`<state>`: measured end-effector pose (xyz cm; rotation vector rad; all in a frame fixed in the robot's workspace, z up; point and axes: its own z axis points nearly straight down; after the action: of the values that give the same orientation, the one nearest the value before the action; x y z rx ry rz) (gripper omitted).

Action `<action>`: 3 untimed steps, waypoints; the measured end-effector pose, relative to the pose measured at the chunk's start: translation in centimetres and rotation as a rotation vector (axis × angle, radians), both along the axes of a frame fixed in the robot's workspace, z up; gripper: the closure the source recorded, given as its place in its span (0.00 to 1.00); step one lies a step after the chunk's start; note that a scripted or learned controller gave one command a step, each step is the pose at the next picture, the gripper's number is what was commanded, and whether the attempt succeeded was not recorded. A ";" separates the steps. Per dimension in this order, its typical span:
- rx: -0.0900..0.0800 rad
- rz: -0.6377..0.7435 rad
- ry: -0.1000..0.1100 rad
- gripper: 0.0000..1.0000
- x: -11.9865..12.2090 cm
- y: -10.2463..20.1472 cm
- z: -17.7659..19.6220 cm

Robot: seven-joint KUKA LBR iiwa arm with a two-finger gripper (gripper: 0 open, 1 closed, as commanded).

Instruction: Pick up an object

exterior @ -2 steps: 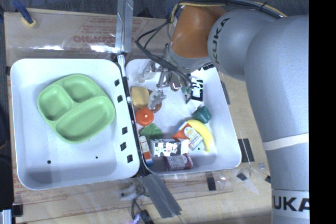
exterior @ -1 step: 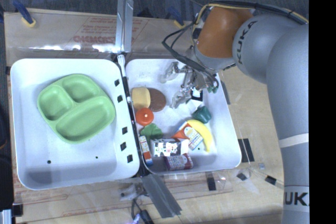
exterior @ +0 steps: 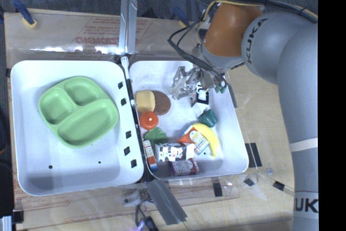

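My gripper [exterior: 186, 86] hangs low over the back of the right bin [exterior: 238, 140], its metal fingers apart with nothing between them. Just left of it lie a brown disc [exterior: 161, 103] and a pale yellow round piece [exterior: 144, 100]. A teal object [exterior: 207, 117] sits just in front of the gripper. Further forward are a yellow banana [exterior: 210, 139], an orange-red ball [exterior: 148, 119], a green leafy piece [exterior: 157, 134], a printed carton [exterior: 173, 153] and a dark red packet [exterior: 184, 166].
The left bin [exterior: 27, 170] holds a green divided plate [exterior: 78, 111]. A metal divider [exterior: 128, 24] with black clips runs between the bins. The grey arm with its orange band [exterior: 230, 30] arches over the right bin's back right corner.
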<state>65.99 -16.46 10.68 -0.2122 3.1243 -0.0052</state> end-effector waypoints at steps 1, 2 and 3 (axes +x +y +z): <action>-0.001 0.202 0.005 1.00 -1.7 -4.6 2.8; 0.003 -0.125 0.005 1.00 -5.0 1.7 9.7; 0.004 -0.292 0.006 1.00 -0.7 1.6 10.3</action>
<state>65.29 -14.83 20.99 0.2448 3.1283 -0.0013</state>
